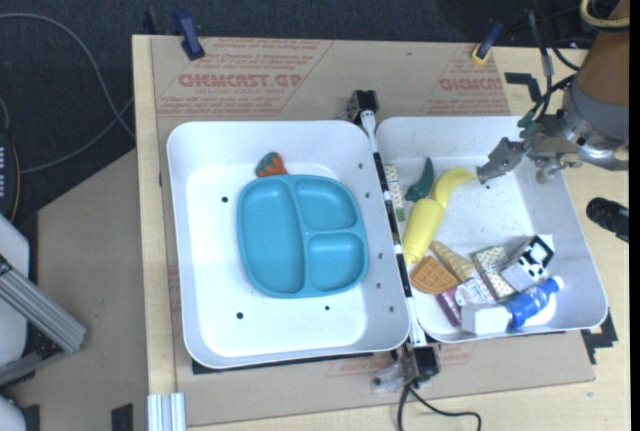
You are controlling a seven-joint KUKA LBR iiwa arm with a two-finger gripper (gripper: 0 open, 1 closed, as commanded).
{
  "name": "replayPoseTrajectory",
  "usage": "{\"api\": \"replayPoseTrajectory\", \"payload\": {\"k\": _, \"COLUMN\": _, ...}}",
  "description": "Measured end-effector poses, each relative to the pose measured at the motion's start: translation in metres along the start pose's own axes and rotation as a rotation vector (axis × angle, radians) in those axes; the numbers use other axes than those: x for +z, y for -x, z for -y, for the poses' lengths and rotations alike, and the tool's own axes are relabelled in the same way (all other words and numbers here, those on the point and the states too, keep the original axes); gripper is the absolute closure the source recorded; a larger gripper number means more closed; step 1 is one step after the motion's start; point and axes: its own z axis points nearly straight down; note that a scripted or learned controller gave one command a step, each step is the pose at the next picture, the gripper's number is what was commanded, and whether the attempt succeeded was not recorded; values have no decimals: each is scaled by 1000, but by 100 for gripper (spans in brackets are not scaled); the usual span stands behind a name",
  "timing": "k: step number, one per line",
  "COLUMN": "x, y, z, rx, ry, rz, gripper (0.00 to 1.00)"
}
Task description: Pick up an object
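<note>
Nearest the camera, along the front of the right bin [590, 304], lay a small heap: a blue-and-white bottle [522, 307] on its side, a purple-and-white packet [470, 298] touching it, and a black-and-white checked piece [537, 254] just behind. A waffle-patterned orange wedge [434, 273] and a tan cone-like piece [454, 260] sat beside them, towards the divider between the bins. Farther back in that bin a yellow corn cob [422, 228] lay tilted against the divider, with a yellow banana [449, 183] and a dark green piece [421, 181] at its far end.

In the left bin [195, 249] a blue sectioned plate [301, 234] rested flat near the middle, three compartments facing up. An orange-and-green toy [270, 164] sat touching the plate's far rim.

Both bins stood on a brown cardboard-covered surface [250, 74] printed with red lettering, held by blue clamps [187, 33] at its far edge.

The arm [605, 89] reached in from the right, and its hand [517, 155] hovered above the far right part of the right bin, apart from every object there. One dark finger [498, 162] pointed towards the banana without touching it. Nothing sat between the fingers, though whether they were spread or closed could not be told from this angle.
</note>
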Motion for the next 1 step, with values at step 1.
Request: {"api": "replayPoseTrajectory", "payload": {"k": 1, "x": 101, "y": -42, "z": -12, "rx": -1, "ry": 15, "rz": 2, "gripper": 0}}
